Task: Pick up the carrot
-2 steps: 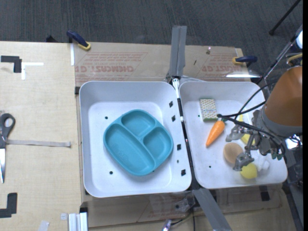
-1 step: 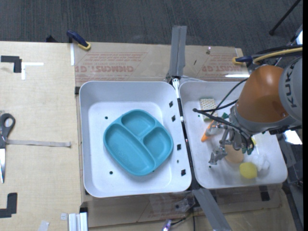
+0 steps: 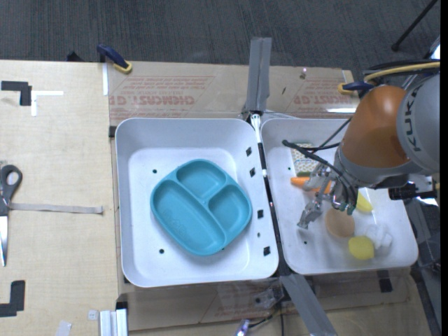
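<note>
The carrot (image 3: 300, 182) is a small orange piece lying in the right bin (image 3: 290, 254), near its left wall and toward the back. My gripper (image 3: 308, 218) hangs low over the same bin, a little in front of and to the right of the carrot. The wrist above it partly covers the carrot's right end. Nothing shows in the gripper's grasp.
A tan round item (image 3: 341, 225), a yellow lemon-like item (image 3: 361, 248), another yellow piece (image 3: 364, 202) and a white item (image 3: 382, 236) crowd the right bin's front right. A patterned card (image 3: 304, 162) lies behind the carrot. The left bin (image 3: 133, 187) holds a blue divided plate (image 3: 201, 207). Scissors (image 3: 7, 187) lie at the far left.
</note>
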Action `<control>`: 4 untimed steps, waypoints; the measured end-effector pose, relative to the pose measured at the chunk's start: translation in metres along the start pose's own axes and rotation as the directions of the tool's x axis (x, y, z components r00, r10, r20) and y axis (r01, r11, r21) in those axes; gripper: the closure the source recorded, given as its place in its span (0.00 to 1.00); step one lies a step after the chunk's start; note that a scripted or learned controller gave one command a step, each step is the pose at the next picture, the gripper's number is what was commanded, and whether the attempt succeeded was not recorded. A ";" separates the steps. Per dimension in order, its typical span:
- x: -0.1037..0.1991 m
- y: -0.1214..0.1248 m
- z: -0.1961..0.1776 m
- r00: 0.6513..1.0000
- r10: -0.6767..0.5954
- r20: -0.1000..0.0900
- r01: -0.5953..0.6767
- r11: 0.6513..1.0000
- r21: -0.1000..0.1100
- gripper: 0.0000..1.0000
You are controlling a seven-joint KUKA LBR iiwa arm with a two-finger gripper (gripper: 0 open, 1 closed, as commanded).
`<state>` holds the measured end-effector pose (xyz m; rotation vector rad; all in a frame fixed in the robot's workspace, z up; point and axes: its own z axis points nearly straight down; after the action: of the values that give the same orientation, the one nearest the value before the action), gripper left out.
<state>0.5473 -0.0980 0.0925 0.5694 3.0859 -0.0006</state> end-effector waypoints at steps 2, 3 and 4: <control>-0.077 0.033 0.002 0.962 0.272 -0.017 -0.272 0.962 0.011 0.00; -0.081 0.035 -0.008 0.964 0.266 -0.001 -0.266 0.964 0.005 1.00; -0.059 0.095 -0.100 0.872 0.490 0.001 -0.490 0.872 0.001 1.00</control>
<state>0.6359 -0.0298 0.1926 1.3321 2.8405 -0.0007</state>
